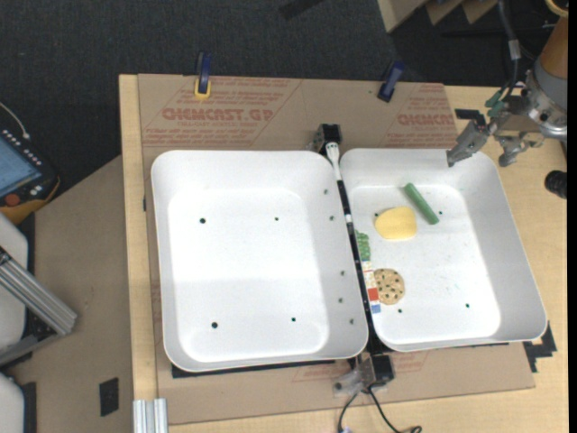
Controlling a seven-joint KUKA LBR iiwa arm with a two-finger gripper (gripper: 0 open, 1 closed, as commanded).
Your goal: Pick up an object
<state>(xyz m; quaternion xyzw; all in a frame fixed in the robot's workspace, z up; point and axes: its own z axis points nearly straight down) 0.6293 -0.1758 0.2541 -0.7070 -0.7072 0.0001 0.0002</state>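
Here the gripper [485, 145], fingers spread and bare over the right bin's [514, 242] far rim, should drop squarely astride the yellow lump [396, 224].

bins [243, 174]: glossy smooth white plastic | board [270, 102]: matt brown cardboard | pincer [484, 142]: grey metal

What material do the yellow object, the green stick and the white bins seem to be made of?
The yellow object looks like soft foam or rubber: matte, rounded, no shine, though this is uncertain. The green stick seems to be hard plastic, with straight edges and even colour. The white bins look like thin moulded plastic: smooth, slightly glossy, with rounded corners and a curled rim.
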